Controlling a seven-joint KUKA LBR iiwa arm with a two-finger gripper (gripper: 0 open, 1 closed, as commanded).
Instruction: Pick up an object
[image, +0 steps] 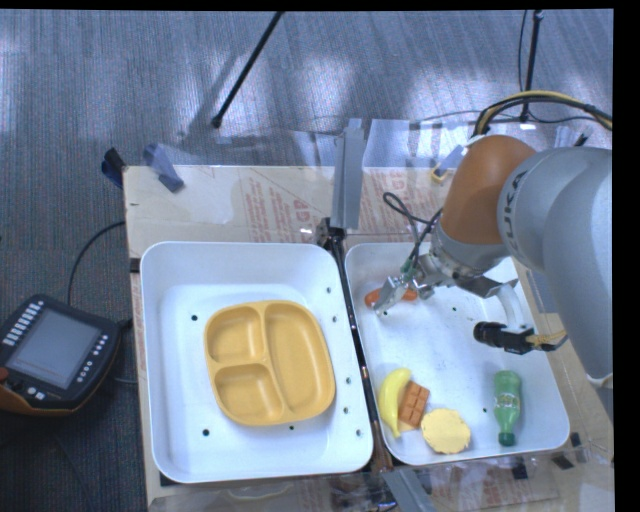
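Hand (398, 293) is low in right bin (450, 345), far-left corner, at a small orange obj (374, 297); can't tell its state. Nothing lifted yet; grasp & lift remain.

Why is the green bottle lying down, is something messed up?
The green plastic bottle lies on its side in the right white bin, near a yellow banana. Toppled, but nothing is spilled or broken. The yellow divided plate sits a bit crooked in the left bin.
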